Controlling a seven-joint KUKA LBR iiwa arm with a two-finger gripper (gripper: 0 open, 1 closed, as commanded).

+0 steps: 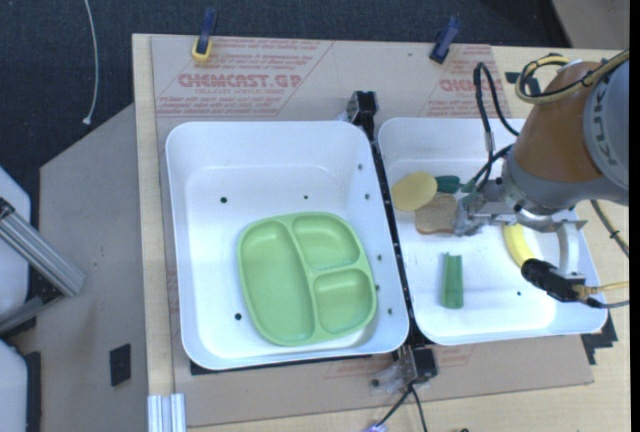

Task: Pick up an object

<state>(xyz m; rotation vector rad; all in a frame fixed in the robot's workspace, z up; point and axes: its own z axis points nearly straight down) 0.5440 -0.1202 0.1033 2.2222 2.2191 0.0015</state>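
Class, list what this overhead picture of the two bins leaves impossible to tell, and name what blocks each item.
- Gripper, camera view: too small and dark to tell how it stands against the tan piece.
- Yellow object: its upper end is covered by the arm.
- Teal item: mostly hidden behind the yellow round piece and the arm.

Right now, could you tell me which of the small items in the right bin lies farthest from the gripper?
The green stick-shaped piece, lying alone on the bin floor; the round yellow piece, tan disc and yellow banana-like piece cluster close around the gripper.
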